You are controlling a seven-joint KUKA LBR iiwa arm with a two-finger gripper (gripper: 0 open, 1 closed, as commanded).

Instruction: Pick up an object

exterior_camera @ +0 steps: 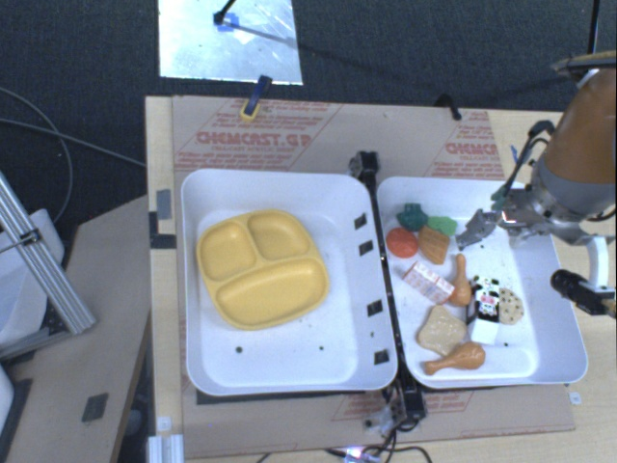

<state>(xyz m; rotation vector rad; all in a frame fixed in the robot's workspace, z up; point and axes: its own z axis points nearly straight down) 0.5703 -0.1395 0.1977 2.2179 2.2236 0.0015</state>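
Toy food pieces (453, 292) are heaped in the right bin (554, 355). Nothing is seen gripped by the end effector (479, 228), poised near that bin's far edge; its opening cannot be told. The arm (583, 152) is cropped.

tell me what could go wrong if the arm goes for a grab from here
1. The toy foods in the right bin lie packed together: the orange wedge touches the green piece and the red tomato sits close by, so a grab may catch two or nudge neighbours.
2. The gripper hovers near the pile's top edge, so a straight descent could land on bare bin floor.
3. The drumstick looks rounded and may slip.
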